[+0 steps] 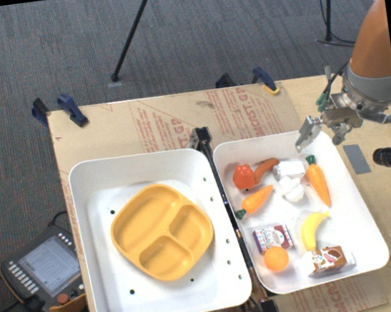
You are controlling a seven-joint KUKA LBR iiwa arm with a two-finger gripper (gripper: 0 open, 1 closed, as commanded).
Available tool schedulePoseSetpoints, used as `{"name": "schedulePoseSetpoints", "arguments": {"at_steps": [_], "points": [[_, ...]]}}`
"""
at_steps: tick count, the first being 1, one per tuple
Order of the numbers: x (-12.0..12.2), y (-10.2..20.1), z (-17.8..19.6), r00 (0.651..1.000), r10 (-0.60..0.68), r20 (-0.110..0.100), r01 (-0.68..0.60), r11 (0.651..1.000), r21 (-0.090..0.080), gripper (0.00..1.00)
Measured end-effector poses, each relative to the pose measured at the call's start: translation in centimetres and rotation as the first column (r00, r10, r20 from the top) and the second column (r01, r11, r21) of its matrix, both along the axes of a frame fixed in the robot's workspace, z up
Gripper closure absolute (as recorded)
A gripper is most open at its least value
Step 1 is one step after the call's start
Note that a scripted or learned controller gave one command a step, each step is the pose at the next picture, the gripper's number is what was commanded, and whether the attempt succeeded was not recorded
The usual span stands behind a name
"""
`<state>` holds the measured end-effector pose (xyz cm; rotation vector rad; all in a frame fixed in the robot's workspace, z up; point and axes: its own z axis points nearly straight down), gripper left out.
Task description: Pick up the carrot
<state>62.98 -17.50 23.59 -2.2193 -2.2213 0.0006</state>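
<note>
- Left bin (pixel 87 203): holds a yellow divided plate (pixel 161 231).
- Right bin (pixel 368 225): two carrots. One carrot (pixel 256 200) lies mid-left, tilted; the upright carrot (pixel 318 183) lies near the right wall, beside white pieces (pixel 291 187).
- Handling, judged: light, rigid, smooth toy; grip across the thick middle, since the taper may slip.
- Gripper (pixel 319 128): above the bin's upper right corner, jaws spread, nothing between them.

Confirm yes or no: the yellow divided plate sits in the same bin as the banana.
No: the yellow divided plate lies in the left bin, while the banana lies in the right bin.
</note>
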Motion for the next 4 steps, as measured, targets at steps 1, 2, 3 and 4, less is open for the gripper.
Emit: {"name": "schedulePoseSetpoints", "arguments": {"at_steps": [1,2,3,4], "points": [[1.0,-3.5,-12.8,1.000,0.001,0.015,-0.001,1.000,-0.002,0.00],[1.2,-3.4,-11.7,1.000,0.004,0.018,-0.004,1.000,-0.002,1.00],[-8.9,-3.7,-5.4,1.000,-0.002,0.002,0.002,1.000,-0.001,1.00],[-14.7,1.4,0.5,1.000,0.000,0.001,0.000,1.000,0.001,1.00]]}}
